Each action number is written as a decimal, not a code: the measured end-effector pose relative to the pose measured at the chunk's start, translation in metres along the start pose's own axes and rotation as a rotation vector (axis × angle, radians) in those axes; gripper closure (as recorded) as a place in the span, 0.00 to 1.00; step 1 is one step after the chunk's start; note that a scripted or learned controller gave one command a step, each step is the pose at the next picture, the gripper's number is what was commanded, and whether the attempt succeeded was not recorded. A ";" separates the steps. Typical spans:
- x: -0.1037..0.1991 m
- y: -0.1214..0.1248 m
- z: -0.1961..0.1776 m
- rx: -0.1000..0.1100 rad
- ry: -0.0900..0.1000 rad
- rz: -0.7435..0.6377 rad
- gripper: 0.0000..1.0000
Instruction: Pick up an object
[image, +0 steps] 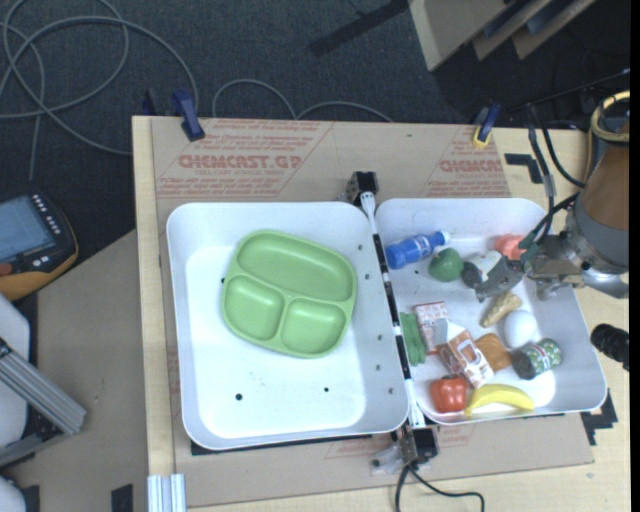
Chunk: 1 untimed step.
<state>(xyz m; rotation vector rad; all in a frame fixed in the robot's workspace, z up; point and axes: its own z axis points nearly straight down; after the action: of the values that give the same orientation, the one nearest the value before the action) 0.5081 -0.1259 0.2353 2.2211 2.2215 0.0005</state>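
The plywood-topped bench (300, 160) is being used to carry two shallow white plastic bins side by side, so that things can be passed from one to the other. The left bin (200, 400) is being occupied by a light green three-compartment plastic tray (290, 292), lying flat near its middle. The right bin (580, 370) is being kept as the crowded source: a blue plastic bottle (412, 248), a dark green rounded piece (446, 265), a yellow toy banana (500, 400), a red toy tomato (450, 394) and a white egg-shaped piece (520, 326) are lying close together. The grey end effector (497, 280) is being lowered among them near the upper right; whether it is open or closed cannot be told, and nothing is seen gripped.
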 end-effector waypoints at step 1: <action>-0.065 0.007 0.142 0.003 0.000 0.001 0.00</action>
<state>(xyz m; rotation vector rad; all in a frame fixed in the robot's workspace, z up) 0.5150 -0.1906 0.0936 2.2242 2.2213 -0.0023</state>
